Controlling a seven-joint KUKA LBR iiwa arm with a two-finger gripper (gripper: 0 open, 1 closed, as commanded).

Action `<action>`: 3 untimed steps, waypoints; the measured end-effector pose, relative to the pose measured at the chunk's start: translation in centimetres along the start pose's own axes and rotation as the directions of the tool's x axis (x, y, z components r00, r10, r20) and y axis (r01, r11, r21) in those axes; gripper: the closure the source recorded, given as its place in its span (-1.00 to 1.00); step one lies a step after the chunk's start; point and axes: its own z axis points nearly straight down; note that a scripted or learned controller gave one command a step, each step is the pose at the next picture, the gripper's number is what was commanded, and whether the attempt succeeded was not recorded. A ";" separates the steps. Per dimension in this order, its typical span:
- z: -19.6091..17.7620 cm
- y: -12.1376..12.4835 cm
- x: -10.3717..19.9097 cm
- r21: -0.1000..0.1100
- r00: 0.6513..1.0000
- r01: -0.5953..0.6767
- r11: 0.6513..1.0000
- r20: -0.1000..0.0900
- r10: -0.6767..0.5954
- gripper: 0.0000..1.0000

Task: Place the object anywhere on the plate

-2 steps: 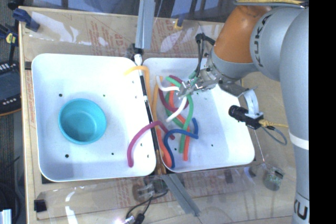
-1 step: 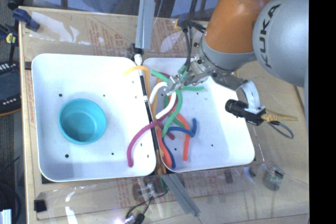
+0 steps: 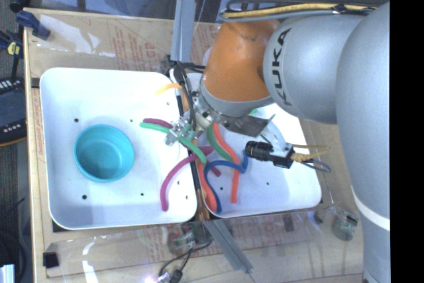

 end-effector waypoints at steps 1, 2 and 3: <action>-1.9 7.8 6.0 -0.001 0.999 0.033 0.999 0.003 -0.033 1.00; 2.0 7.7 -0.7 -0.001 1.000 0.027 1.000 0.004 -0.027 1.00; 1.9 7.3 -4.3 -0.004 0.981 -0.194 0.981 0.002 0.194 1.00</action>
